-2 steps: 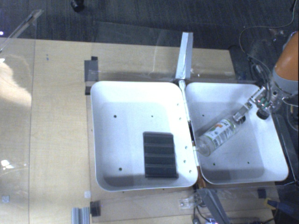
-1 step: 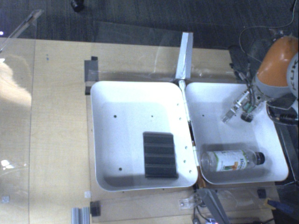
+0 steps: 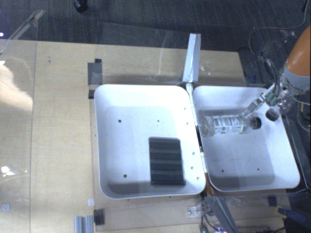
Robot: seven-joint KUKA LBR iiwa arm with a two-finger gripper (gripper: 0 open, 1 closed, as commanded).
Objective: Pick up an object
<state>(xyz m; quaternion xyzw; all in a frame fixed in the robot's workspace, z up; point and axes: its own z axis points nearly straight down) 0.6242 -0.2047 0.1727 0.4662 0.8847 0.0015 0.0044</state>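
Note:
A clear plastic bottle (image 3: 224, 124) with a dark cap lies on its side in the right bin (image 3: 252, 171), close to that bin's left wall, cap pointing right. A black ribbed rectangular block (image 3: 166, 161) lies flat in the left bin (image 3: 121, 106), toward its front. My gripper (image 3: 263, 106) reaches in from the right, under the arm's orange band (image 3: 299, 57). It hangs over the right bin's back right part, just above and to the right of the bottle's cap end. Nothing is visibly held.
A metal divider bar (image 3: 192, 57) runs back from where the two bins meet. Cables (image 3: 265, 47) hang behind the right bin near the arm. A clear panel (image 3: 19, 106) covers the bench's left side.

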